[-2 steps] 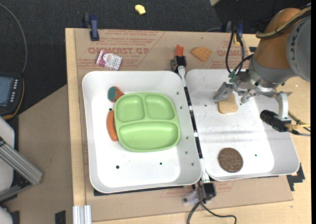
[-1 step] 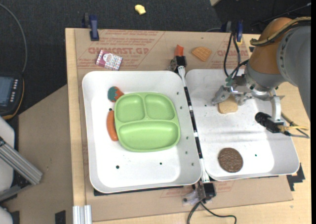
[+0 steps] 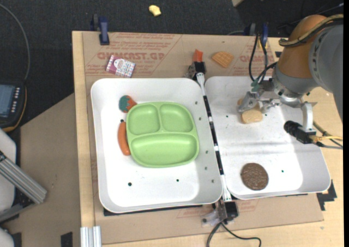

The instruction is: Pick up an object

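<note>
While the arm reaches in from the right, the hand (image 3: 252,102) sits low in the right bin (image 3: 283,148), directly over a tan, bread-like piece (image 3: 252,116), presumably the target. Whether it is open or closed cannot be told; the wrist hides the contact. A brown round patty (image 3: 254,176) lies apart, nearer the front. The left bin (image 3: 109,175) holds a green divided plate (image 3: 161,134), with an orange sausage-shaped item (image 3: 124,138) beside it.

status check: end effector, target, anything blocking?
End effector low in right bin, right over tan piece; grasp not confirmed. Brown patty apart, near front edge. Nothing blocking. Green tray in left bin.
</note>
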{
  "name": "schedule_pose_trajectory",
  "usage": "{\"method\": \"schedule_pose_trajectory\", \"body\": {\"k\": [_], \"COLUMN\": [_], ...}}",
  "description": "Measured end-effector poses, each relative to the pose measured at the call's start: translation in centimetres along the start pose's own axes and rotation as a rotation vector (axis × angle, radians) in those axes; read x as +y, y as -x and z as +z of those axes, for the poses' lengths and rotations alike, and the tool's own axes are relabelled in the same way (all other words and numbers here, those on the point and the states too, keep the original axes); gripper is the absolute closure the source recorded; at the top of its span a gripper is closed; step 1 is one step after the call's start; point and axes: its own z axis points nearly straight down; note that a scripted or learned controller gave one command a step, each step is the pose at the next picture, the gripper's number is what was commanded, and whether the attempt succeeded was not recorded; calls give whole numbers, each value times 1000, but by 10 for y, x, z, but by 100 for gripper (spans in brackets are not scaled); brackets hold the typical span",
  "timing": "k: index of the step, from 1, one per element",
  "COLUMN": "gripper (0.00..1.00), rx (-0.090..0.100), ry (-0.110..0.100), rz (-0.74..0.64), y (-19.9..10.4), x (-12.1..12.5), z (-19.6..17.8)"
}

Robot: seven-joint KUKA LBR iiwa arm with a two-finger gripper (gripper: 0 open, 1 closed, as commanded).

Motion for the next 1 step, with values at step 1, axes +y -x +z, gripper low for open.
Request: {"method": "schedule_pose_trajectory", "body": {"k": [1], "gripper": [100], "rx": [1], "ry": [-1], "rz": [-2], "y": [-90], "x": [16], "z": [-91]}}
